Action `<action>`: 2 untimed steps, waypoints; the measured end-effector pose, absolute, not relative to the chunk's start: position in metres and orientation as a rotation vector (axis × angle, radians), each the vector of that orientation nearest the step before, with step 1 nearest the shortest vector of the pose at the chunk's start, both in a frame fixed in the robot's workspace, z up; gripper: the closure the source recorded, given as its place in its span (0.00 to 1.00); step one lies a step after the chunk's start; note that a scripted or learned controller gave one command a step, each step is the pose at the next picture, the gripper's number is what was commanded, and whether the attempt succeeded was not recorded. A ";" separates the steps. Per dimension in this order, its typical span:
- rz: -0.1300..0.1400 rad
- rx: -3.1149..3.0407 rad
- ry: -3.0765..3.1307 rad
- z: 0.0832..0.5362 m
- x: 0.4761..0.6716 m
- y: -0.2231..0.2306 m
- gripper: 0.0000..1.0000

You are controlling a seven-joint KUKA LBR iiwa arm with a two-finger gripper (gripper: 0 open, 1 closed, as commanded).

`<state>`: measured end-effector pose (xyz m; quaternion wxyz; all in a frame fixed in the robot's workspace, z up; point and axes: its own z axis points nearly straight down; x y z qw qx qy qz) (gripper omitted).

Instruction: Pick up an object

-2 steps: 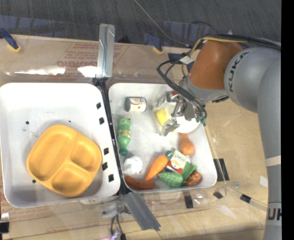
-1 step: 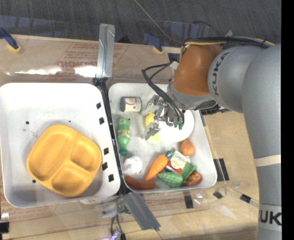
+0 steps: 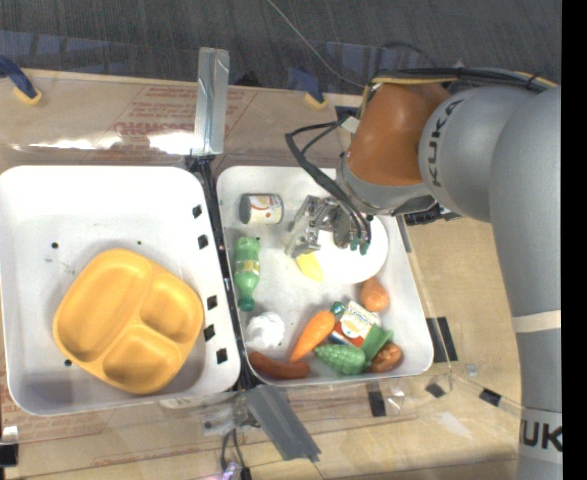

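Grey arm (image 3: 493, 138) with orange band (image 3: 388, 133) nearest lens, reaching from right over right bin (image 3: 413, 313). Gripper (image 3: 313, 236) low in bin's upper middle, jaws apart, nothing between them; yellow piece (image 3: 311, 266) just below fingertips. Small can (image 3: 260, 208) left of gripper. Green bottle (image 3: 246, 268), white ball (image 3: 265, 328), carrot (image 3: 313, 336), sausage (image 3: 278, 367) lower. Yellow divided tray (image 3: 128, 318) in left bin (image 3: 23, 198).
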<state>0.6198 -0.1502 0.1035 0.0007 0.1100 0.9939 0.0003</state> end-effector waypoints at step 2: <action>0.012 0.420 3.106 0.096 0.635 -0.196 0.00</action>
